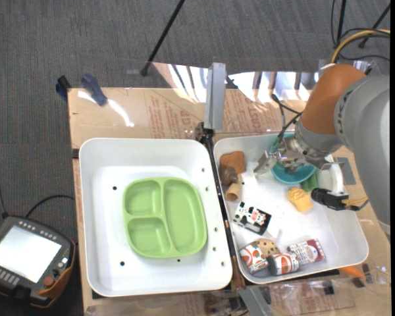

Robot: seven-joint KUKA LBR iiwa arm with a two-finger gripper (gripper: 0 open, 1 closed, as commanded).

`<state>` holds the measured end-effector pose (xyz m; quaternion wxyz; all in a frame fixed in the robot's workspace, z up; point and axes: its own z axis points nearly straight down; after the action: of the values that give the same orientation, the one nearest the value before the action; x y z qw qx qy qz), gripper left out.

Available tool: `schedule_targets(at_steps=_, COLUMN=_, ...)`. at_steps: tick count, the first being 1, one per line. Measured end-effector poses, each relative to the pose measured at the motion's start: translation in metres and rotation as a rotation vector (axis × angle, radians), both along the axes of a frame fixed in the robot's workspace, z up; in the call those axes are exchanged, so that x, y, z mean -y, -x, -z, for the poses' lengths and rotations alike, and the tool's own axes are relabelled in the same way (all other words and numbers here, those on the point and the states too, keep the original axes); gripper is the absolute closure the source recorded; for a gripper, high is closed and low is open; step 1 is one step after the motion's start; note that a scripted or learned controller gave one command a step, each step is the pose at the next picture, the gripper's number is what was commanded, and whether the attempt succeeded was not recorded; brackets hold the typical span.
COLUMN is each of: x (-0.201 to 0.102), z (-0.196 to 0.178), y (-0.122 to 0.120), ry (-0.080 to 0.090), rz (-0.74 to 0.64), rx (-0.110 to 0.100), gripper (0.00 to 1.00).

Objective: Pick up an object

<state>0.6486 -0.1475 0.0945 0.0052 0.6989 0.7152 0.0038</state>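
The teal bowl (296,174) sits toward the far side of the right bin (330,228), and it looks like the likeliest object to take, since the gripper (271,160) hangs right at its left rim with the wrist covering much of the bowl from above. Whether the pincer is spread, pressed together or already on the rim cannot be told from this slanted view, so nothing counts as held. To do this step well, the grip should probably straddle the bowl's thin wall, one side inside and one outside, and close squarely on the rim rather than on the curved body, where it would likely slide off. The descent should be straight and slow, because a shallow bowl tends to tip or skate if it is pushed sideways. Just in front of the bowl lies a yellow toy block (301,199), close enough to be nudged if the bowl shifts. A brown toy piece (232,164) lies near the bin's left wall, well apart from the gripper. Nearer the front edge are a cow-patterned carton (252,218) and red-and-white packs (257,256). The left bin (99,176) holds a green divided plate (164,216).
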Motion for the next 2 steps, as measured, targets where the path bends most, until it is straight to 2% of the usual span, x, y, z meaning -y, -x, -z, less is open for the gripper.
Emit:
schedule_targets(at_steps=1, x=-0.009, z=-0.021, y=-0.008, ry=-0.006, rz=-0.015, rx=0.018, gripper=1.0)
schedule_targets(at_steps=2, x=-0.014, z=-0.033, y=0.023, ry=-0.011, rz=0.222, rx=0.0, gripper=1.0)
